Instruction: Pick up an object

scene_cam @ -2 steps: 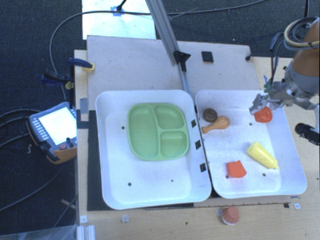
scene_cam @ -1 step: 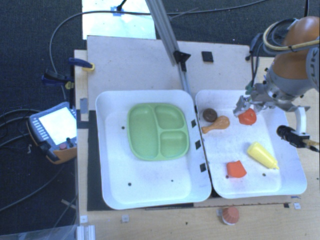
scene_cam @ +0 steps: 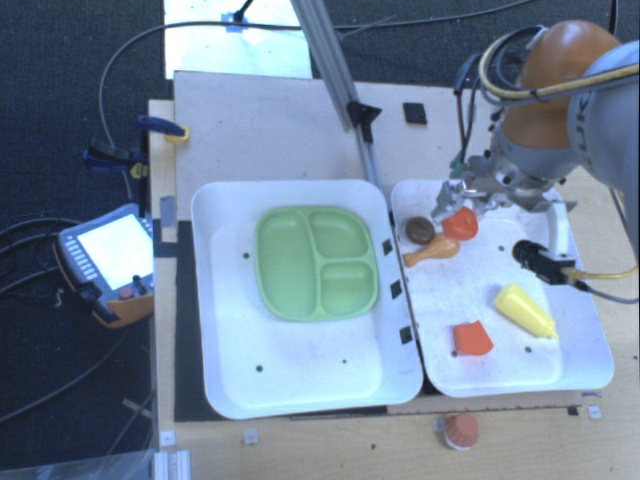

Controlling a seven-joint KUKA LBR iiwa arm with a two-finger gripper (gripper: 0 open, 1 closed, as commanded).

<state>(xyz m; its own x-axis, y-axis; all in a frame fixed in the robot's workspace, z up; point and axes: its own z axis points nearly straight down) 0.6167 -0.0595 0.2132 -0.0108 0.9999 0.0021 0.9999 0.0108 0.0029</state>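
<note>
Approach step: end effector (scene_cam: 452, 206) low at right bin's (scene_cam: 590, 368) twelve o'clock, just above red-orange piece (scene_cam: 461, 224). Finger spread: cannot tell. Next: descend squarely, close on piece, avoid brown round object (scene_cam: 419, 230) at its nine o'clock.

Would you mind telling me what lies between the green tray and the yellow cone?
In the camera view, between the green tray and the yellow cone come the two bins' adjoining rims, then bare right-bin floor; the orange block sits just below that line.
</note>
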